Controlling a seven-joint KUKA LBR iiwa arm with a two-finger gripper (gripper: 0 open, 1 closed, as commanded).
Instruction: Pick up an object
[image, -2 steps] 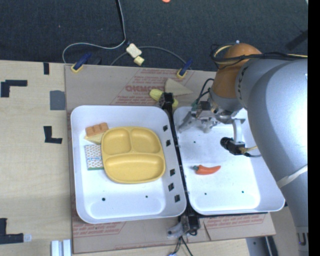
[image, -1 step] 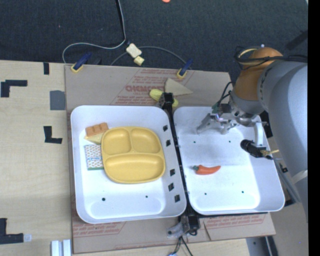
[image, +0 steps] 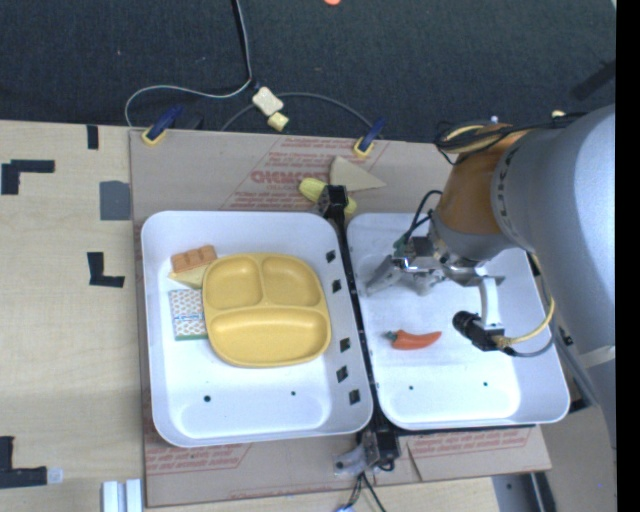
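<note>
Arm (image: 560, 200): you are looking at the grey arm reaching in from the right, its orange band sitting just above the wrist and hanging over the right bin.
Left bin (image: 165, 300): it is lying on the far side of the divider from the jaws, carrying the tray and two small items.
Right bin (image: 520, 395): it is sitting directly under the jaws, its floor showing white all round them.
Yellow tray (image: 265, 310): you are seeing a three-part tray resting in the left bin, well apart from the jaws.
Gripper (image: 385, 275): it is hovering over the upper left part of the right bin, close to the divider; you cannot tell how far the jaws are standing apart, and nothing is showing between them.
Checked packet (image: 186, 313): it is lying against the tray's far edge, away from the jaws.
Tan block (image: 193, 260): it is resting just above the packet.
Carrot (image: 415, 340): it is lying on the right bin's floor near the jaws, just below them and untouched.
</note>
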